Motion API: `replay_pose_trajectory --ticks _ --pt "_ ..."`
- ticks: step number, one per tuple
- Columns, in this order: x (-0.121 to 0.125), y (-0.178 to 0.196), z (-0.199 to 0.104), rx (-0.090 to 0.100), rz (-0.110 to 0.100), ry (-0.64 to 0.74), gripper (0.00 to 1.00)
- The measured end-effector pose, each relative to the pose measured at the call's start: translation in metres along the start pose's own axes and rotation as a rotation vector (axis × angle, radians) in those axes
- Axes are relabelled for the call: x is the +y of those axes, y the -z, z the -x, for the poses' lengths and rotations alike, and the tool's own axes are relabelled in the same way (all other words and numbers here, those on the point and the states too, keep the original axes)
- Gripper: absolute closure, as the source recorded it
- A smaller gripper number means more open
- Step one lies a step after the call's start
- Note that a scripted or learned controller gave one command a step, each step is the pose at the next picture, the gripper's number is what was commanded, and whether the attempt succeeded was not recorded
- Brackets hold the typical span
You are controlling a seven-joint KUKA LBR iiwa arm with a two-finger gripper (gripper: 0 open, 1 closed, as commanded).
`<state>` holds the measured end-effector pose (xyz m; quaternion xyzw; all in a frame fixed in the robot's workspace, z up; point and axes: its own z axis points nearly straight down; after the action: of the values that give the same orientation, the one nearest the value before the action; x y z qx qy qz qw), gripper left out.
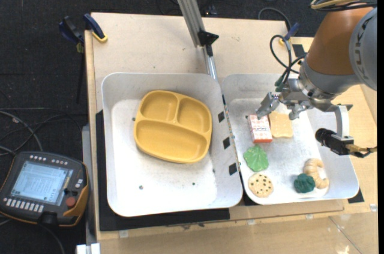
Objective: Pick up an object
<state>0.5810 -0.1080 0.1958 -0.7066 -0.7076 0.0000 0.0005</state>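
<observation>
I am at the approach step of the pick, with nothing between my fingers yet. My gripper [282,107] hangs over the right bin [345,184], and its two fingers are spread apart, one pointing down-left toward the red-and-white carton [260,128], the other down toward the tan block [281,125]. I take the carton as my landmark, since it lies nearest my fingertips. The tan block sits just beside the carton on its right, touching or nearly so; I cannot tell which. Below the carton lies a green leaf-shaped piece [257,158], and below that a round cookie with dark chips [261,185]. Well to the carton's lower right are a dark green lump [304,183] and a pale knobbly piece [315,170] close together. Far to the carton's left, in the left bin [120,187], rests a yellow divided plate [174,125].

I judge the carton or the tan block to be the likely target, as my spread fingers hover above that pair. The next move calls for centring over one of them, so that a finger does not land in the seam between the two, then lowering until the fingers straddle it, and closing. The risk I see is nudging the neighbour aside or catching both at once
</observation>
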Motion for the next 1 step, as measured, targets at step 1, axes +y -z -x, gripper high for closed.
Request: replay_pose_trajectory --ticks 1 --pt "0.0001 0.0001 0.0001 0.000 0.001 -0.001 0.00"
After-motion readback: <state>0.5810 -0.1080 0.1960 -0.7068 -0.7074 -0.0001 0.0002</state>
